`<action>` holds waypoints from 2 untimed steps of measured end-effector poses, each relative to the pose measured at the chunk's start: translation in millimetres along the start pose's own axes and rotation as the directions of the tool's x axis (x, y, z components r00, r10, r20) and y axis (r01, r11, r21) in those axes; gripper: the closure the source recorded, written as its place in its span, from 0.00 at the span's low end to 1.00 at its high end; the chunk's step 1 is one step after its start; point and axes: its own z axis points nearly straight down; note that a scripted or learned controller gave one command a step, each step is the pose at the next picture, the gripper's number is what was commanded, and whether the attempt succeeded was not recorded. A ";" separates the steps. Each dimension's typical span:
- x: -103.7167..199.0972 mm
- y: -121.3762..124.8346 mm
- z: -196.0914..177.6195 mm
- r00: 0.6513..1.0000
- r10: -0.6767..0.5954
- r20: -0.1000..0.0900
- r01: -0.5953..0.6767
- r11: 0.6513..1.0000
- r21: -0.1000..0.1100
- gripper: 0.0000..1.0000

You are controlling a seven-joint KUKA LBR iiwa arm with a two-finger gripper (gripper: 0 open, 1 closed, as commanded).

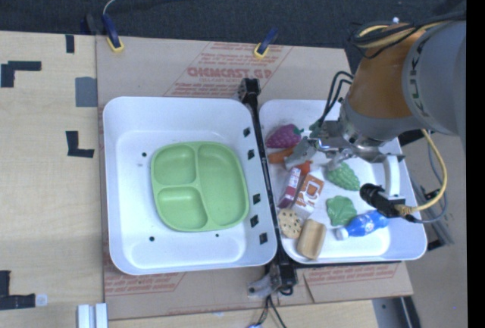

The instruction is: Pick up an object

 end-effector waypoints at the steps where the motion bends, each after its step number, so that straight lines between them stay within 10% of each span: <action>1: -26.9 46.6 72.4 1.000 0.002 0.001 -0.002 1.000 -0.001 0.00; 2: -26.6 97.9 97.0 1.000 0.001 0.002 -0.001 1.000 -0.008 0.00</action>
